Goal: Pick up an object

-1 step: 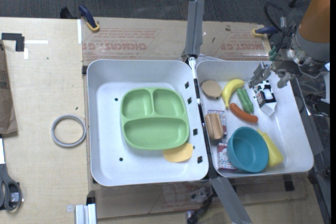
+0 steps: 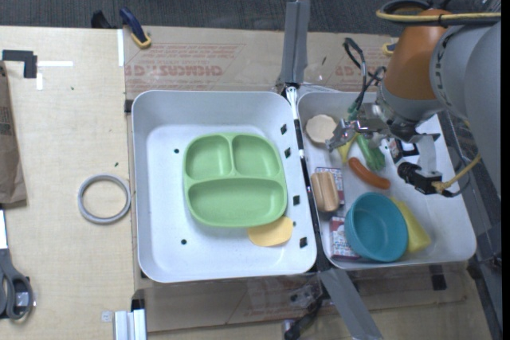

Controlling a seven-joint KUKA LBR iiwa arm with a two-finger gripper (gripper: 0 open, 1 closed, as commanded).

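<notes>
Contents of the right white bin, nearest first: a teal plastic bowl resting against a yellow object, a tan bread-like block, an orange sausage-shaped piece, a green vegetable-shaped piece and a beige round disc. The gripper sits low over the green piece; whether it is open or closed cannot be told. The left white bin holds a green divided plate.

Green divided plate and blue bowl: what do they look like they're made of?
The green divided plate looks like moulded plastic with a matte finish: even colour, soft rounded dividers, no sharp glare. The blue bowl also looks like plastic, slightly glossier, with a faint sheen inside and a thin rim. Neither can be confirmed by look alone.
</notes>
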